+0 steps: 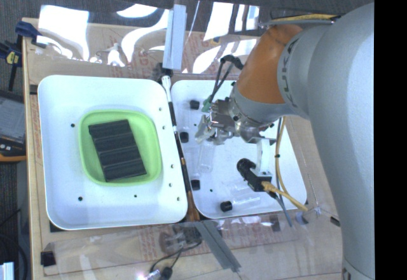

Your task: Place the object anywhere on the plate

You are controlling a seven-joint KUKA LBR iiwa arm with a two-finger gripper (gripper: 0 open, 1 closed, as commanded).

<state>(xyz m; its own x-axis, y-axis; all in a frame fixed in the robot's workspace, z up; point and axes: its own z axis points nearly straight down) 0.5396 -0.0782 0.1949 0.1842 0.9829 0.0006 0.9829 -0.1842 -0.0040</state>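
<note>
two white bins sit side by side on the table [38,56]. dark ridged object [116,149] already lies flat on the green plate [147,129] in the left bin [57,202], so task looks done. hand [213,126] hovers over the right bin [210,202]; can't tell its state.

we see two bins [57,209] of smooth, glossy white plastic. the green plate [149,139] looks like shiny plastic, while the dark ribbed object [117,150] on it looks matt.
</note>
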